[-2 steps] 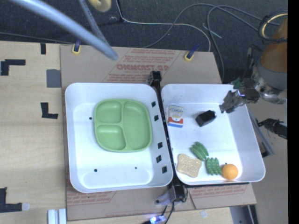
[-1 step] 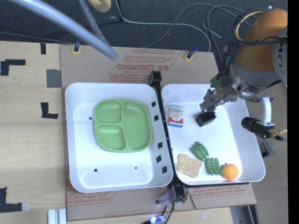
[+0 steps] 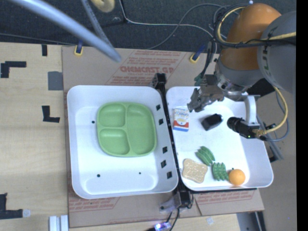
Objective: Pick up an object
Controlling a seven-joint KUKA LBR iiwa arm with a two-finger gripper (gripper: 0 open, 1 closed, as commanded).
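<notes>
The right bin (image 3: 255,153) holds a small white and red carton (image 3: 181,119), a black block (image 3: 211,121), two green vegetable pieces (image 3: 206,154) (image 3: 220,171), a tan bread slice (image 3: 194,170) and an orange (image 3: 236,176). My gripper (image 3: 198,102) hangs over the bin's far left part, just right of and above the carton and left of the black block. Nothing shows between its dark fingers, and I cannot make out how far apart they stand.
The left bin (image 3: 82,129) holds a green divided plate (image 3: 127,129). A black clip divider (image 3: 163,124) runs between the bins. Cables (image 3: 276,124) trail off the arm's wrist at the right. A grey pole (image 3: 57,18) crosses the top left.
</notes>
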